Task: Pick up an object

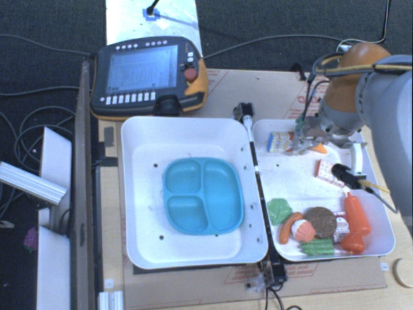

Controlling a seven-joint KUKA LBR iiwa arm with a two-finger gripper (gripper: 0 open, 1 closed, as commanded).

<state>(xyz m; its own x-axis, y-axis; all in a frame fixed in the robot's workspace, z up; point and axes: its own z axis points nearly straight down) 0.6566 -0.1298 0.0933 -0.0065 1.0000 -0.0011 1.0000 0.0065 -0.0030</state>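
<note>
Camera view: we see gripper (303, 142) low in right bin (387, 237) beside small printed carton (279, 141); print unreadable. We cannot tell gripper state. Blue tray (203, 196) in left bin (139, 173).

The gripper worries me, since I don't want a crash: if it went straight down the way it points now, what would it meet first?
Probably the small orange piece and the little box beside it, lying on the right bin floor under the gripper. Depth is hard to judge from this slanted view.

Light was even and fairly bright from overhead; bins (193, 134) looked slightly blown out, shadows were soft, whole frame was a bit soft and grainy.
</note>
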